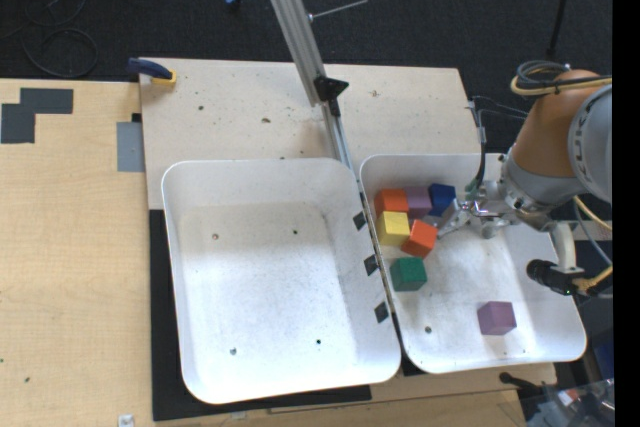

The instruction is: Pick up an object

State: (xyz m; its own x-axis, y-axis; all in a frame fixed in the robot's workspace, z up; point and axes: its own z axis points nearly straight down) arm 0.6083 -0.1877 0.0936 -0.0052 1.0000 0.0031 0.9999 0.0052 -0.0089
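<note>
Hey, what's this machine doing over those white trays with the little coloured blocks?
A grey robot arm reaches in from the right over the right bin. Its gripper sits low beside a cluster of blocks at the bin's left wall: orange, yellow, blue, red-orange and green. A purple block lies apart. No block looks lifted yet.

Both bins (260, 355) are white, speckled with dark flecks. The right one holds an orange block (392, 202), a yellow block (395, 224), a blue block (442, 196), a red-orange block (421, 237), a green block (408, 273) and a purple block (496, 317). The bench (60, 265) is pale wood.
</note>
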